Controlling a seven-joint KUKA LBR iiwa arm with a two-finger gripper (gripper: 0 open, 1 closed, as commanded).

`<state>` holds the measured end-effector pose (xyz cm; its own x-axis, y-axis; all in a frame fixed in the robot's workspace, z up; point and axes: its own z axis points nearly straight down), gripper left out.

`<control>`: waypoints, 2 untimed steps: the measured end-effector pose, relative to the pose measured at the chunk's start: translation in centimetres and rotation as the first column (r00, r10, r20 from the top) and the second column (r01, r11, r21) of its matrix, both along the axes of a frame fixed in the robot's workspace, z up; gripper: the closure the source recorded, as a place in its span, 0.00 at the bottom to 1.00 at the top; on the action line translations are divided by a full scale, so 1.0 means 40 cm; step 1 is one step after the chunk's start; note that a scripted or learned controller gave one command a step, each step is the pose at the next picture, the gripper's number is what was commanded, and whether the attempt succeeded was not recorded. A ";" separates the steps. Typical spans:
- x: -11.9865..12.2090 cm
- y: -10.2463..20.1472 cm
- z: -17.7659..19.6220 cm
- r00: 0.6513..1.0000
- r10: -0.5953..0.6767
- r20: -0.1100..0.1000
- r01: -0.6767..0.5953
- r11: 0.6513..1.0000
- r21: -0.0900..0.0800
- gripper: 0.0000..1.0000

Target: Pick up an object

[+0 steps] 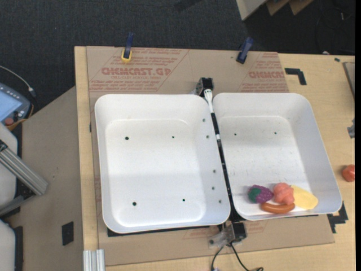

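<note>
Objects for picking lie clustered in the near right corner of the right bin (316, 129): a purple grape bunch (260, 193), an orange-pink piece (284, 192), a yellow piece (305, 199), and a curved red-orange sausage shape (277, 208) whose long axis runs left to right along the near wall. You cannot tell the end effector's opening or load, so no direction from it to the cluster can be given. Judge the approach from the right, the arm's entry side; the left bin (113, 151) lies farther off.

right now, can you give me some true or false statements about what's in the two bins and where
1. The toys lie in the right bin. True.
2. The purple grape bunch sits at the right end of the pile. False: it is at the left end; the yellow piece is at the right.
3. The pile is at the bin's far edge. False: it is in the near corner.
4. An orange sausage-shaped toy lies in front of the pink toy. True.
5. An orange object lies on the bench outside the bins. True.
</note>
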<state>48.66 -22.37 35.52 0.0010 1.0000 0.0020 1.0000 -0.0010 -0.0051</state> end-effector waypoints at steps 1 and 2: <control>0.004 -0.002 0.034 1.000 0.001 0.010 -0.001 1.000 -0.005 1.00; 0.006 -0.002 0.061 1.000 0.002 0.013 -0.002 1.000 -0.008 1.00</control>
